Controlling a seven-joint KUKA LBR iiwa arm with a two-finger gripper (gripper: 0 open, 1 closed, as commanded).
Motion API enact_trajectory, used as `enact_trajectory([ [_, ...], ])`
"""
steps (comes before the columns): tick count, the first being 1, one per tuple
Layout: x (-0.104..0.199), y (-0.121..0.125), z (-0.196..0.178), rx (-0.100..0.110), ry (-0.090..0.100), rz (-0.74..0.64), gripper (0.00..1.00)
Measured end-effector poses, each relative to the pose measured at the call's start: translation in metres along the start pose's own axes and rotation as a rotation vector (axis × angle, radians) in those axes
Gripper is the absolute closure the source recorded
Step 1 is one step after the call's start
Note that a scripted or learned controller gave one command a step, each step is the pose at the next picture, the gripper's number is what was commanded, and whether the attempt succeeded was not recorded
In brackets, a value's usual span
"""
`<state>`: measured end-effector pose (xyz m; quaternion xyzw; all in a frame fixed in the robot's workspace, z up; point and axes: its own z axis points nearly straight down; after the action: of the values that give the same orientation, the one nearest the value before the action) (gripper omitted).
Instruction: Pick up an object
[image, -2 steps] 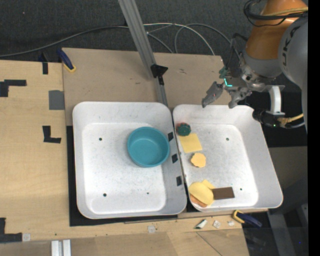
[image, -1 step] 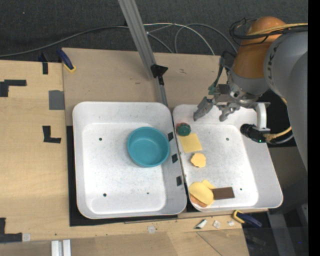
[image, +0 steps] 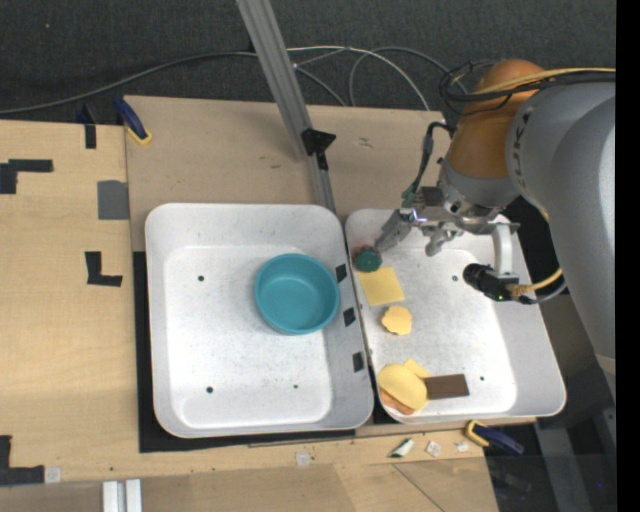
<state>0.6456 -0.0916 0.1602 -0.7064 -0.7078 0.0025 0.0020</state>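
Note:
My gripper (image: 411, 241) hangs over the far left corner of the right bin (image: 500, 340). It is open, with nothing between its fingers. Its left fingertip (image: 385, 241) is just above and right of a small teal round object (image: 369, 262). Nearer in the same bin lie a flat yellow square (image: 382, 287), a small yellow-orange piece (image: 398, 320), a rounded yellow item (image: 402, 386) and a brown block (image: 446, 386). A teal bowl (image: 296, 292) sits in the left bin (image: 200, 380).
A slanted metal pole (image: 290, 90) rises behind the bins, and cables run across the back of the bench. The arm's body (image: 560, 150) fills the upper right. Blue clips (image: 134, 122) lie on the bench at the far left and front right.

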Motion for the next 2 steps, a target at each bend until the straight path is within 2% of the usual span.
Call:
enact_trajectory([
  [1, 0.002, 0.009, 0.053, 0.0, 0.0, -0.001, 0.0],
  [2, 0.002, 0.01, 0.04, -0.004, 0.0, -0.002, 1.0],
])
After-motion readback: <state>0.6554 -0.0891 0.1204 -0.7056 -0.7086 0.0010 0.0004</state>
